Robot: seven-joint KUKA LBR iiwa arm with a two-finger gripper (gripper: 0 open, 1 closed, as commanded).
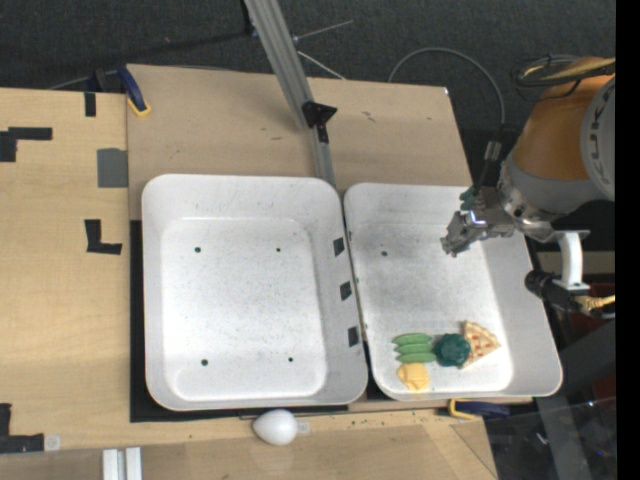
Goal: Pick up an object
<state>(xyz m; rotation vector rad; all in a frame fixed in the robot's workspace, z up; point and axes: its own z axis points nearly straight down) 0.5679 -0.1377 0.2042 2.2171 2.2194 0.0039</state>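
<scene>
Two shallow white plastic bins, left (170, 268) and right (420, 268), look matt and finely speckled. The pale wooden bench (220, 118) shows a dull, smooth grain. The slanted grey metal bar (280, 43) gleams faintly.

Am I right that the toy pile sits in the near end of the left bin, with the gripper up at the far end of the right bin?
Not quite. The camera view shows the toy pile in the near end of the right bin, not the left bin. The gripper is at the right bin's far end, as you said.
</scene>
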